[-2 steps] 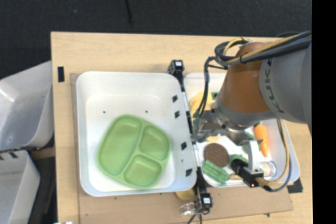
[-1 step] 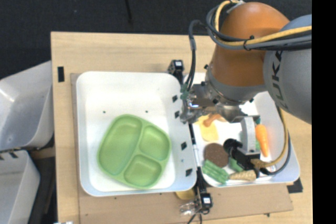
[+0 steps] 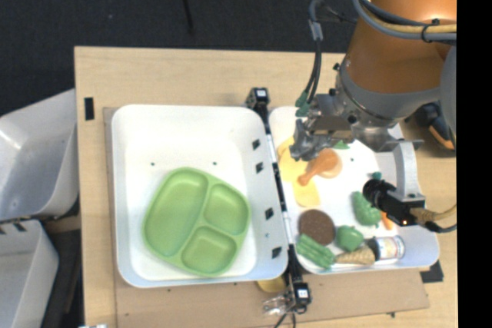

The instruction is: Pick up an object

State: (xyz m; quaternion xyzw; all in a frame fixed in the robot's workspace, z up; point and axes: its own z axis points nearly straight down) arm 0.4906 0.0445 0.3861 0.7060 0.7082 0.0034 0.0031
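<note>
My gripper (image 3: 310, 142) hangs low over the far left part of the right bin (image 3: 419, 253). Just below it lie an orange drumstick-shaped toy (image 3: 323, 165) and a flat yellow piece (image 3: 296, 174); the gripper covers the yellow piece's upper end. Nearer the front of that bin are a brown round cookie (image 3: 316, 225), a ribbed green piece (image 3: 315, 251), two more green toys (image 3: 350, 236) (image 3: 364, 208), an ice cream cone (image 3: 352, 258) and a small bottle (image 3: 389, 248). Nothing can be seen held in the gripper.
The left bin (image 3: 138, 142) holds a green divided plate (image 3: 198, 220) in its front half. A ridge with black clips (image 3: 270, 173) separates the two bins. The arm's orange and grey body (image 3: 400, 34) looms over the right bin's far side.
</note>
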